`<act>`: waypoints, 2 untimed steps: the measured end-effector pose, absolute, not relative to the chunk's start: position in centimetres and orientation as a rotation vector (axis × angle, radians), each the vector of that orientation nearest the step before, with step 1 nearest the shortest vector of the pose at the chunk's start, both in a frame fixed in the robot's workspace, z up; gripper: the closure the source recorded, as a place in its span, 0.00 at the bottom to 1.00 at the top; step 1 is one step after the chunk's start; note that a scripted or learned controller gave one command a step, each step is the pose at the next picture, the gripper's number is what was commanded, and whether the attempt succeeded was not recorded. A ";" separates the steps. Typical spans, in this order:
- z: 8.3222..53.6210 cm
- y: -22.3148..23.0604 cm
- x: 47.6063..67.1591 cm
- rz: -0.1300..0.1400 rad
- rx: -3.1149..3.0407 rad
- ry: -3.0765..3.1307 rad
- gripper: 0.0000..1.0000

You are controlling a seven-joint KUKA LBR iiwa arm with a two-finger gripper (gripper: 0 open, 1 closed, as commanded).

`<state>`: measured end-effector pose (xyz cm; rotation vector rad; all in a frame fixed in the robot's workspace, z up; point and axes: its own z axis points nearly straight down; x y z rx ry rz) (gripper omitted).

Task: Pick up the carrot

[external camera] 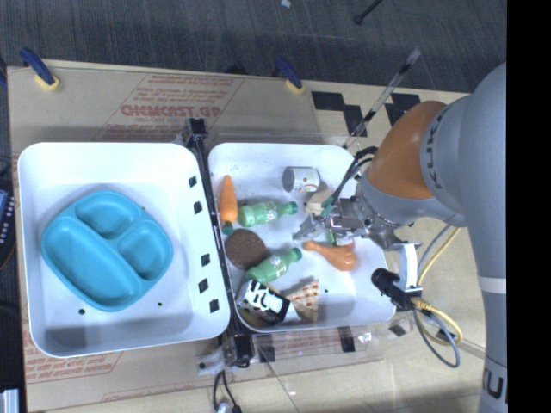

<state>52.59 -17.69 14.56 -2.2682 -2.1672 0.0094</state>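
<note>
carrot not yet picked up

against the left wall of the right bin (366,310) lies the carrot (227,199), long axis running up and down the view, its green end toward the bottom, close to the divider between the two bins. nothing touches it from above. just beside it to the right sits a green bottle (263,213), and below it a brown round disc (245,248) and a second green bottle (274,267).

the gripper (325,224) hangs over the middle of the same bin, well apart from the carrot, nearer to the chicken drumstick (334,254) and a small silver can (300,179). whether the tool is spread or pressed together i cannot tell; its metal parts blur into the clutter beneath, and no object can be made out in its grasp.

the left bin (39,166) holds a blue divided plate (106,246).

judged from this, the pick is wholly undone: the arm must cross leftward over the first bottle, line up with the carrot's length, descend, close and lift. the nearby wall and bottle leave little room, so a miss seems possible.
</note>
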 end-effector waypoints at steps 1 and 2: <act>10.1 -19.5 55.3 -0.011 -2.446 -1.972 0.00; 9.3 -19.1 53.2 -0.009 -2.667 -1.623 0.00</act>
